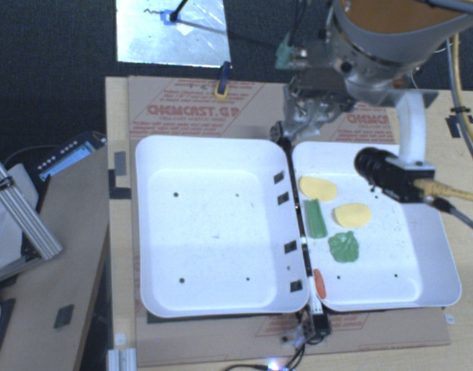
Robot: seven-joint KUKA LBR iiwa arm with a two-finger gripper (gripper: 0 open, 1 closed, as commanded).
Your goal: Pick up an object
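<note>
Several small items lie in the right white bin (422, 284). Two are flat yellow pieces (318, 187) (352, 215). Between them lies a long green piece (316, 218), with a leafy green piece (344, 246) below it. A small orange piece (319, 283) rests by the divider. My gripper (300, 127) hangs over the far edge of the bench where the two bins meet, above and behind the items, touching none of them.
The left white bin (155, 207) sits beside the right one on cardboard. A black cylinder on a white bracket (389, 174) juts over the right bin's far side. A shiny sheet (171, 22) and a yellow clip (221, 90) lie beyond the bins.
</note>
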